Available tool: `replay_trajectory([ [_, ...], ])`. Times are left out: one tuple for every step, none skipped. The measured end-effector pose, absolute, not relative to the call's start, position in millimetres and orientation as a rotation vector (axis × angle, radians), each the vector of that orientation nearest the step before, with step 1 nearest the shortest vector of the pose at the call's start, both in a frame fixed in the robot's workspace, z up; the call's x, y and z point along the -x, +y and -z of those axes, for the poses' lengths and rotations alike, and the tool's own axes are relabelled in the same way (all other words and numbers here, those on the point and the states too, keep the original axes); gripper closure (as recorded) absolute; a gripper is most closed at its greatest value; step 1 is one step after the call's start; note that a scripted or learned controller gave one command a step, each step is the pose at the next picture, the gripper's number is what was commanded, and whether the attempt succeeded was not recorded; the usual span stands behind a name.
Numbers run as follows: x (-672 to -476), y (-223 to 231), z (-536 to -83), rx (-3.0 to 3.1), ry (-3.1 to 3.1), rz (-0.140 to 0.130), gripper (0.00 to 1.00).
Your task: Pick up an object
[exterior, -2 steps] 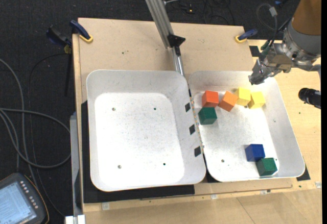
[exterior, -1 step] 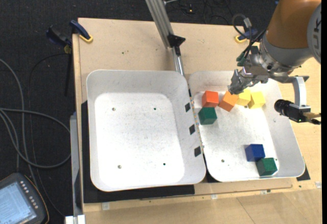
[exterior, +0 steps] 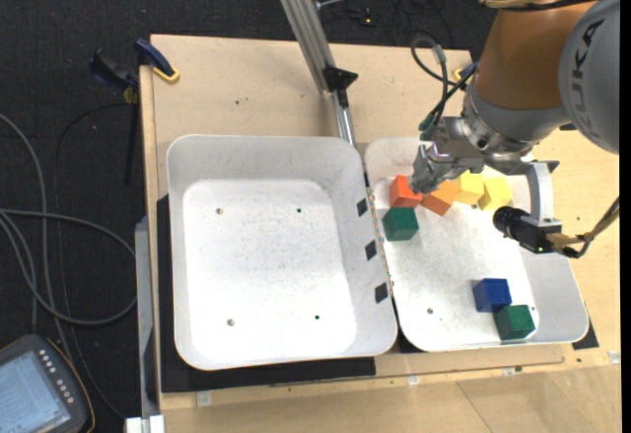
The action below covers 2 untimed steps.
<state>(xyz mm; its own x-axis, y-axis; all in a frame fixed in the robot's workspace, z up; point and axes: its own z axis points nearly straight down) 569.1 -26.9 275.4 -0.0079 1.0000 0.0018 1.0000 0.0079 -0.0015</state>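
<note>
One red block [exterior: 403, 190], axis unclear, by gripper [exterior: 430, 175].

Blocks [exterior: 401, 223] lie in the right bin [exterior: 463, 323], beside the left bin [exterior: 197, 323].

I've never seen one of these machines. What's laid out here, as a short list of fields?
arm: grey with orange band, reaching in from the right
gripper: low over the right bin's far end
beneath it: red-orange block, orange block, yellow blocks
nearby: green block
near corner: blue block, second green block
left bin: white, speckled
</note>
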Motion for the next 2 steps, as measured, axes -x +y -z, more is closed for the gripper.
replay_trajectory([
  [-551.9,13.5,-264.3,2.213,-2.227,-0.002,1.00],
  [-547.4,54.8,-246.8,2.212,-2.227,-0.001,1.00],
])
